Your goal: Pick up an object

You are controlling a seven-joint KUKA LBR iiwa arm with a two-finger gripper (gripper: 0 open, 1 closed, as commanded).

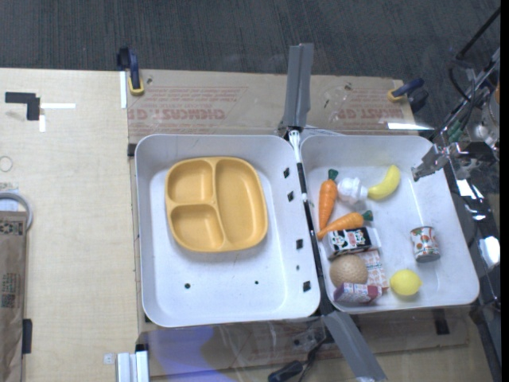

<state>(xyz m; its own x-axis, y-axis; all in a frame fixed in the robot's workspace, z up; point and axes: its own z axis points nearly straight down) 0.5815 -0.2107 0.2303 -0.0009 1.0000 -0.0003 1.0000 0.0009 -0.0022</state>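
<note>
One fixed camera — overhead (slanted) — overlooks both white bins (151, 237).

The setting is a robotics laboratory test cell. A pale wooden worktop (64, 237) carries two shallow white plastic bins (151, 293) set side by side over a sheet of brown printed cardboard (207, 102), which is fixed with blue-and-yellow spring clamps (130, 70). Black and white tape markers (36, 106) sit on the worktop surface. Dark grey carpet (238, 14) lies beyond the worktop. Toy foods, including a yellow plastic banana (386, 183), serve as test objects.
</note>
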